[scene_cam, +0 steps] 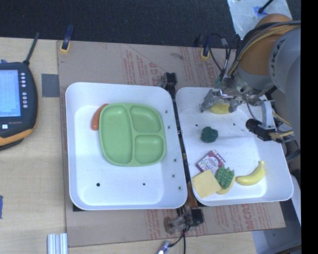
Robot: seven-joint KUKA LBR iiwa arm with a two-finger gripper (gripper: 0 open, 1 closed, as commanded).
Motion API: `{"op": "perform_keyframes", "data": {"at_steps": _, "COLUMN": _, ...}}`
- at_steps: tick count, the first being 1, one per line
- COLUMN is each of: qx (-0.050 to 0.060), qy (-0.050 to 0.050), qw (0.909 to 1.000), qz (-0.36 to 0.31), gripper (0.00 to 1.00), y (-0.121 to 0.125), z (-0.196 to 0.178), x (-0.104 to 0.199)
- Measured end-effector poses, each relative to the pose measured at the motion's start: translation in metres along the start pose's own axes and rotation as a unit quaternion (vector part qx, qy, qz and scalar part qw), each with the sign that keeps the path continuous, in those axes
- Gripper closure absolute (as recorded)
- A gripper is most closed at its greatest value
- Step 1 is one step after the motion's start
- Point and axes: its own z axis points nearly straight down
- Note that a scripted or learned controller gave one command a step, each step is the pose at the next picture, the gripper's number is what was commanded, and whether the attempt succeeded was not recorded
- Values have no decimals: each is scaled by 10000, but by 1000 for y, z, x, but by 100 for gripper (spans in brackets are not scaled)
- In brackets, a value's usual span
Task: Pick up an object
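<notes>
The tool point(220, 102) is seen with fingers spread apart around a small yellow object point(220, 109), at the far end of the right bin point(275, 194).

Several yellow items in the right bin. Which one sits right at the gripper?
The small yellow piece at the bin's far end, directly between the gripper prongs. The banana and yellow block lie at the near end, well away.

green tray point(132, 135), yellow banana point(251, 175) — white bins point(82, 142)
</notes>
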Motion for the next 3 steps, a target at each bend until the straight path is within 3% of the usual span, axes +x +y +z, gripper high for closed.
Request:
{"op": "perform_keyframes", "data": {"at_steps": 1, "qx": -2, "qy": 4, "qw": 10000, "qz": 19, "gripper": 0, "y": -32, "z": -41, "x": -13}}
{"op": "perform_keyframes", "data": {"at_steps": 2, "qx": 12, "qy": -2, "qw": 10000, "qz": 3, "gripper": 0, "y": -60, "z": 38, "x": 25}}
{"op": "perform_keyframes", "data": {"at_steps": 3, "qx": 14, "qy": -12, "qw": 10000, "qz": -12, "gripper": 100, "y": -59, "z": 27, "x": 24}}
